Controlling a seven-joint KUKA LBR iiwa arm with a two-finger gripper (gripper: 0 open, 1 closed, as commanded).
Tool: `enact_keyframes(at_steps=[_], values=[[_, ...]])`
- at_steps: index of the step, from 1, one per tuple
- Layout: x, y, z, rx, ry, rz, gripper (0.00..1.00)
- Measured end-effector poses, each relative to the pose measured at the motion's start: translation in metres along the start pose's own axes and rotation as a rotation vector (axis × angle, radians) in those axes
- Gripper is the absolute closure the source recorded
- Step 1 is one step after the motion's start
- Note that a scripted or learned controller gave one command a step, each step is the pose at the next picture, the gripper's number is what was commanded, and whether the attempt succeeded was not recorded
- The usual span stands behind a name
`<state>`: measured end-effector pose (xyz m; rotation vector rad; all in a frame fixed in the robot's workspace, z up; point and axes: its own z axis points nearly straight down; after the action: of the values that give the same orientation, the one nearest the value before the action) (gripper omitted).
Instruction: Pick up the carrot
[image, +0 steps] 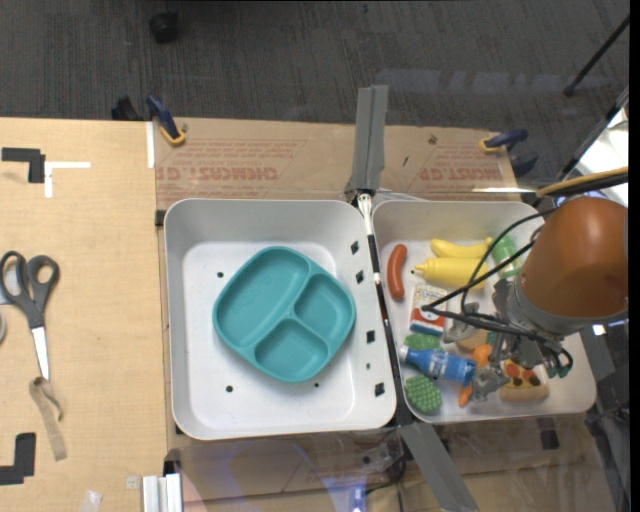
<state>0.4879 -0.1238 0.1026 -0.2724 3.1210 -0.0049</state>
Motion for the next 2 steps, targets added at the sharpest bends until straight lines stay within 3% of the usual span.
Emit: enact_keyframes(at_steps=[1,2], values=[[-0.002,-0.001,-0.010,0.004,-0.005,0.000,1.00],[-0.015,-0.009,-0.137,-0.005,0.004,-0.282,1.00]])
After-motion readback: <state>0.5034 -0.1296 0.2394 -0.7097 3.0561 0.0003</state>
